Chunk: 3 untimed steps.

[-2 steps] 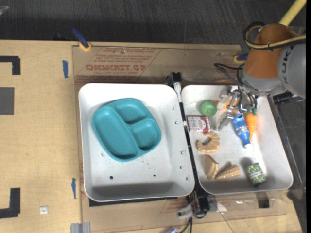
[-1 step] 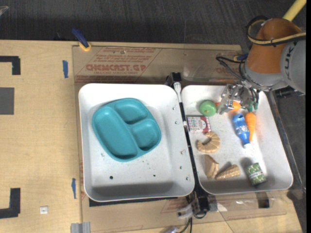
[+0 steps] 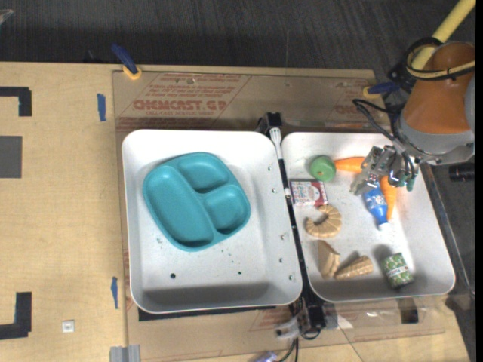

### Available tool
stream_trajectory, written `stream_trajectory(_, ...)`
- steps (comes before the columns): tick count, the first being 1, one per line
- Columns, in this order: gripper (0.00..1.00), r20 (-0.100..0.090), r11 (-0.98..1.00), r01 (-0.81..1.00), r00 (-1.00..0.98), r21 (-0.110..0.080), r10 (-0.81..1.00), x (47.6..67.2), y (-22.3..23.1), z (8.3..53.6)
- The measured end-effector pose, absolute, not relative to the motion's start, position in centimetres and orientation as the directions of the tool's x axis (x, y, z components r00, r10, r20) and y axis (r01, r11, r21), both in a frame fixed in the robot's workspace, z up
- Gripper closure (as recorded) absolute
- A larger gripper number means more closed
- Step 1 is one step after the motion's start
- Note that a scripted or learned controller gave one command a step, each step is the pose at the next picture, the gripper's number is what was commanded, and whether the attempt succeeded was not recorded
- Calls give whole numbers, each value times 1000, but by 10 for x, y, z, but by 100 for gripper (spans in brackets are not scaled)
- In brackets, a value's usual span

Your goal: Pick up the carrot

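The carrot [image 3: 348, 164] is an orange toy lying across the far part of the right bin [image 3: 438, 262], with a green round end [image 3: 323, 167] at its left. My gripper [image 3: 386, 173] hangs just right of the carrot's tip, low over the bin. Right under the gripper lie a blue bottle-like toy [image 3: 375, 204] and a second small orange piece [image 3: 390, 192]. The gripper body hides where the carrot's right end stops, and nothing is visibly lifted.
The right bin also holds a red-and-white packet [image 3: 308, 193], a croissant [image 3: 323, 222], bread pieces [image 3: 329, 257], a cone [image 3: 356, 266] and a green can [image 3: 397, 270]. A teal divided plate [image 3: 198, 199] lies in the left bin [image 3: 143, 277].
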<state>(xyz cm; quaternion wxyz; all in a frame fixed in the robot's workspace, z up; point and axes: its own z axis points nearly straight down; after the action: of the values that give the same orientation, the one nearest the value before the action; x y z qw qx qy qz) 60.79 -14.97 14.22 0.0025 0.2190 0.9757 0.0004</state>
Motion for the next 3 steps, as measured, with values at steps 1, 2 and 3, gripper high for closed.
stream_trajectory(1, 100, -8, 936, 352, -936, 2, 352, 531, -143, 92)
stream_trajectory(2, 100, -18, 995, 101, -995, -3, 101, 593, -214, 401)
stream_trajectory(3, 100, 3, 999, 48, -999, 2, 48, 479, -220, 227)
